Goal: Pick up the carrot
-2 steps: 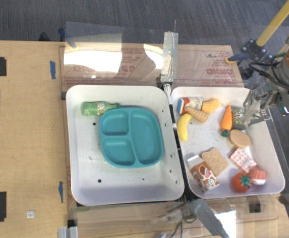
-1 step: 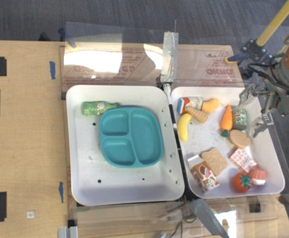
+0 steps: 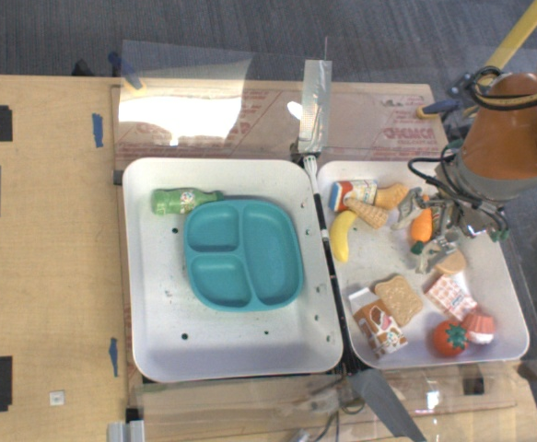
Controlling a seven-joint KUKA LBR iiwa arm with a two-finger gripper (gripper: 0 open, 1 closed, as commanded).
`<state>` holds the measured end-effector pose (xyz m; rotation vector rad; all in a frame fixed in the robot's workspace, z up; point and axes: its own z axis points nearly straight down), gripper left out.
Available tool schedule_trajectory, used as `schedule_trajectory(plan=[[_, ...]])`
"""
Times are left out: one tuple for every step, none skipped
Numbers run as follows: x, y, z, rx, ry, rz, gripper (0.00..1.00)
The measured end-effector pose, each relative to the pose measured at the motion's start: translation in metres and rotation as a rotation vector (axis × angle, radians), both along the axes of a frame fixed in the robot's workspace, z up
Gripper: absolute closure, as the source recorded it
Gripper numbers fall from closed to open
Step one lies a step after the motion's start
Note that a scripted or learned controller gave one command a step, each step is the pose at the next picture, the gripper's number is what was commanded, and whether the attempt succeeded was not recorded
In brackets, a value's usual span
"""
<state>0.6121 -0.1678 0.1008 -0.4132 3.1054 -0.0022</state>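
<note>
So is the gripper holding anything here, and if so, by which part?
It cannot be told. The gripper sits right beside the carrot in the right bin, but no grasp is clear.

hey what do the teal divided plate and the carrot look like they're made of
Teal plate: probably molded plastic, with even color, rounded compartment ridges and a soft satin sheen. Carrot: likely toy plastic or rubber, uniformly bright orange with a smooth surface and a green end; too small to tell hard from soft.
</note>
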Motion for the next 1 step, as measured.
schedule_trajectory(plan=[[0.0014,0.0015,0.0106,0.002,-0.004,-0.001,1.00]])
